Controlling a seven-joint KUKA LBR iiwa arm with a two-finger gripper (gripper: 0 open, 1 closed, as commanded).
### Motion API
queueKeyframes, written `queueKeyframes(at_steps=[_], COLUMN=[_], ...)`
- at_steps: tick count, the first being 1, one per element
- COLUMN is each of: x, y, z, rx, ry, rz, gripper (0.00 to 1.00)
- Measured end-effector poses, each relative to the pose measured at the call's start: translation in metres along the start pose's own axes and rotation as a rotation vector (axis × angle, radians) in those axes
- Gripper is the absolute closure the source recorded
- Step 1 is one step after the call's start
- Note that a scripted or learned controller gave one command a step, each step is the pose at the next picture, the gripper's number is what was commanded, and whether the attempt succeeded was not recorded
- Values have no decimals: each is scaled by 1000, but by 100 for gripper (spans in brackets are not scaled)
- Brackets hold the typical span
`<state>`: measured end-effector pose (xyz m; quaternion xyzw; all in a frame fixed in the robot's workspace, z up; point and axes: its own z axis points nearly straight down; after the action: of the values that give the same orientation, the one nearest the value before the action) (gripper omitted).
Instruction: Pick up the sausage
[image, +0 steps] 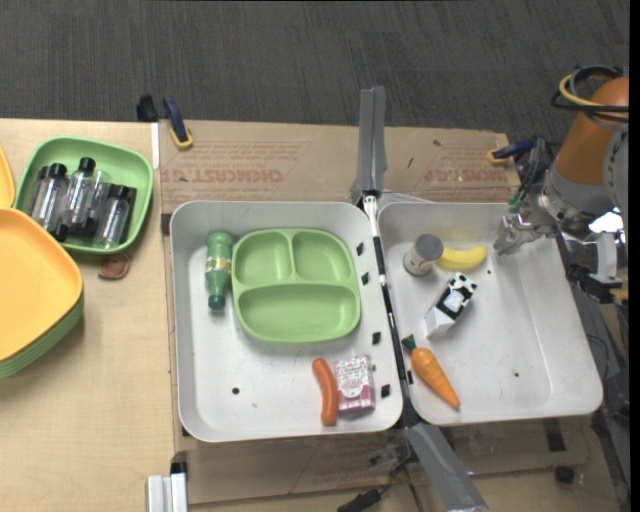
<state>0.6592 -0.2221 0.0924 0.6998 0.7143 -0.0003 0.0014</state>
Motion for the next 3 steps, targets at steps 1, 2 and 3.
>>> queueKeyframes(at_steps=[1,2,3], x=[0,8,13], y=[0,-16,-2], z=[-8,-48,1], rx=[2,3,4], ry=[0,0,0], rz=[298,524,754], gripper=[100,100,100])
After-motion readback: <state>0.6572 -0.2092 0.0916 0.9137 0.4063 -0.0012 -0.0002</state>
